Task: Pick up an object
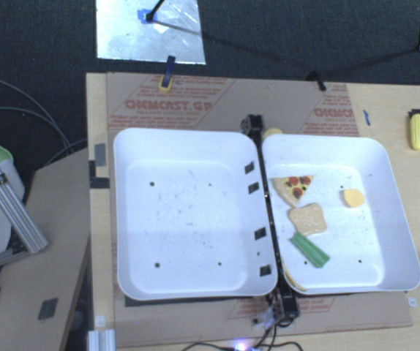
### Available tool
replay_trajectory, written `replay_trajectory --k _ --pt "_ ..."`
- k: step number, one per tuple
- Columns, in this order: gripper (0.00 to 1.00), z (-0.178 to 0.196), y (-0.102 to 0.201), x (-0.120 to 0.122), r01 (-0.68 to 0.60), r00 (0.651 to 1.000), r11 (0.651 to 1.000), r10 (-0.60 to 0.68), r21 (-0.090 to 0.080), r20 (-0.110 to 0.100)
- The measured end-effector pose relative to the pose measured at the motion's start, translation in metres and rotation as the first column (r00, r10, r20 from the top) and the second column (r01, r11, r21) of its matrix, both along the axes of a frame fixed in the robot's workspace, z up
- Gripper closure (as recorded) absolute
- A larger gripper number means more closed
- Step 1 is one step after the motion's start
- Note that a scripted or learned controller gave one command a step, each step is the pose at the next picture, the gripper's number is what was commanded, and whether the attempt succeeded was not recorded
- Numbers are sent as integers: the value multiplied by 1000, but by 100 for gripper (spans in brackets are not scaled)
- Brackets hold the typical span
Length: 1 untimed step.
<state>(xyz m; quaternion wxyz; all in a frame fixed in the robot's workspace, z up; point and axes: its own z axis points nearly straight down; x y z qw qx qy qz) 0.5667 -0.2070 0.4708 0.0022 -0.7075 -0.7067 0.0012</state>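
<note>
Pizza (295, 188): triangular toy slice, red dots, right bin (385, 218), 10 o'clock
Toast (308, 219): tan, centre
Green stick (310, 249): 7 o'clock
Cheese (353, 197): yellow, 1 o'clock
Gripper: cannot tell

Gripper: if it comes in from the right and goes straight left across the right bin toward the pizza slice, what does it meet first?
Probably the yellow chunk, lying right of the pizza slice in the right bin; height is unclear.
</note>
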Motion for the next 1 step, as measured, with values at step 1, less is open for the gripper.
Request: replay_trajectory --k 1 --pt "100 69 29 63 -9 1000 1000 9 -6 17"
